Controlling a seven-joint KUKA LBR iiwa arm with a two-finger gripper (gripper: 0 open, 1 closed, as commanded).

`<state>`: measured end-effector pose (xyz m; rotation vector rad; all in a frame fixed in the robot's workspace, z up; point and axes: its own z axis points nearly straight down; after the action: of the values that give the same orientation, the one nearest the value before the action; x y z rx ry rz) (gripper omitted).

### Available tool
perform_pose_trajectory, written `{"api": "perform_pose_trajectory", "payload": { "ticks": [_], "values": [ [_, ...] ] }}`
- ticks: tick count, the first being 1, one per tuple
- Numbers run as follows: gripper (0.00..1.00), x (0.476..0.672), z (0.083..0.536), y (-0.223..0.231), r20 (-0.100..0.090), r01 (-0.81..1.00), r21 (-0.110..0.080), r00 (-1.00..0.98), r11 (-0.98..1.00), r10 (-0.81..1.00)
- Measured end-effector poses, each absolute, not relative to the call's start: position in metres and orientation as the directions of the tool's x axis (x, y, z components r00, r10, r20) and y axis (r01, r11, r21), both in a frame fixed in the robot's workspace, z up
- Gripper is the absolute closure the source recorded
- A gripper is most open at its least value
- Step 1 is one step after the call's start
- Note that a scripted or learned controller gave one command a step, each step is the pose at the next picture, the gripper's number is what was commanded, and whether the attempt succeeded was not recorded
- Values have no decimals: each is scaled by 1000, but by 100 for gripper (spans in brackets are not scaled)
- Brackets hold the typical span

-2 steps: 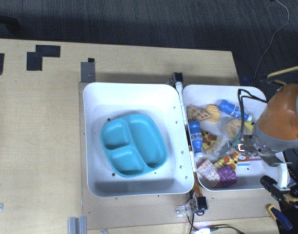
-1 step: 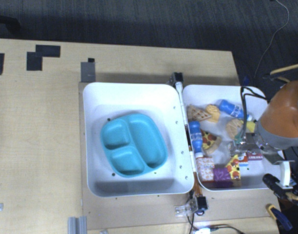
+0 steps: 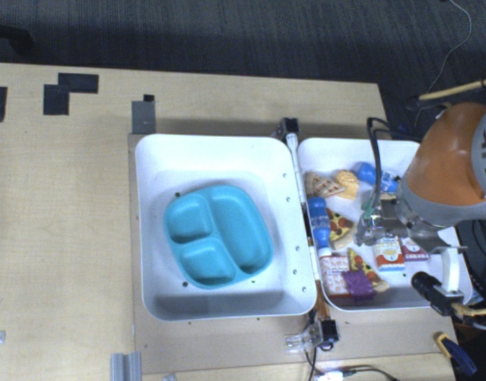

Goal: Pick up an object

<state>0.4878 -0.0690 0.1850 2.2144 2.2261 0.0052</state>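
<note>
The arm hung over the right bin, its gripper low among a crowded heap of small toy food items, presumably there to try a grasp. Whether the fingers were spread or closed could not be told; the wrist hid them. Near it lay a pizza slice, a waffle and a purple piece, any a fair candidate. The left bin held a blue divided plate, lying flat on its floor on the tabletop.

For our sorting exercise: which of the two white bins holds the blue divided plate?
The left bin. The blue three-compartment plate lies in it, while the right bin holds a jumble of small toy food items.
</note>
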Motion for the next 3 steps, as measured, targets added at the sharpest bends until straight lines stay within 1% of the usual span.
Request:
{"api": "perform_pose_trajectory", "payload": {
  "ticks": [1,2,3],
  "values": [
    [0,487,185,-70,1,1000,3,-4,4,1000],
    [0,500,95,-86,0,1000,4,-3,3,1000],
    [100,501,106,-86,1,1000,5,-4,4,1000]
  ]
}}
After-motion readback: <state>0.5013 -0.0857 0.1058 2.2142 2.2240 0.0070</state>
